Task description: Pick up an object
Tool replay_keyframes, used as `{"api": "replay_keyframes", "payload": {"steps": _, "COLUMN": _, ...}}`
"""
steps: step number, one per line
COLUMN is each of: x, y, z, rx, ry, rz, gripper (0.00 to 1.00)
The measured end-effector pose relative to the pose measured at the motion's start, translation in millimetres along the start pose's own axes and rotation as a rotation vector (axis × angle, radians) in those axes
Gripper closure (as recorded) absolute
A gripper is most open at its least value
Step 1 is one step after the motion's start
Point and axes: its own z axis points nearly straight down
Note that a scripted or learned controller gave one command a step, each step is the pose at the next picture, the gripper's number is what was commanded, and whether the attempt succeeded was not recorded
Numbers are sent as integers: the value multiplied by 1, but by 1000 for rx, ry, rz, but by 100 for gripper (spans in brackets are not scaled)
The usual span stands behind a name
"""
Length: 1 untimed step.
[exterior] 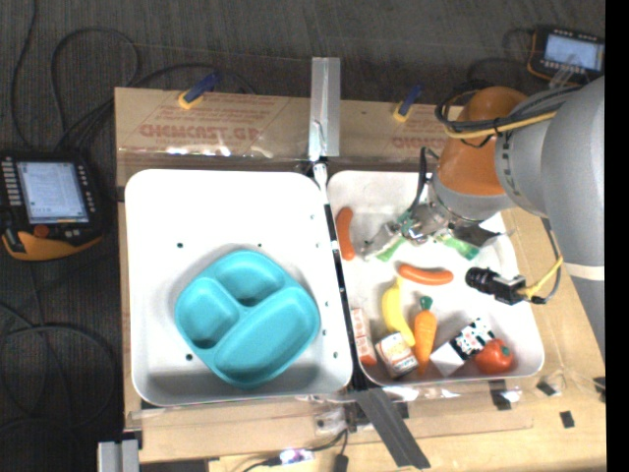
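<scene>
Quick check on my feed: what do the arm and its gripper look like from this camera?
The arm has a thick, rounded, smooth grey shell. Above the wrist sits an orange band, crossed by thin black cables. The gripper is small and made of silvery metal.

- Arm (575, 155): thick and rounded, with a smooth pale grey casing.
- Band (470, 165): bright orange, glossy and dome-shaped, above the wrist.
- Cable (496, 126): thin and black, lying across the orange.
- Gripper (388, 241): small, silvery metal with dark parts.
</scene>
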Motion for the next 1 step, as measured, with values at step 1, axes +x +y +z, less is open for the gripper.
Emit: {"api": "replay_keyframes", "payload": {"steps": 1, "x": 1, "y": 2, "z": -11, "rx": -6, "ry": 2, "rz": 0, "gripper": 100}}
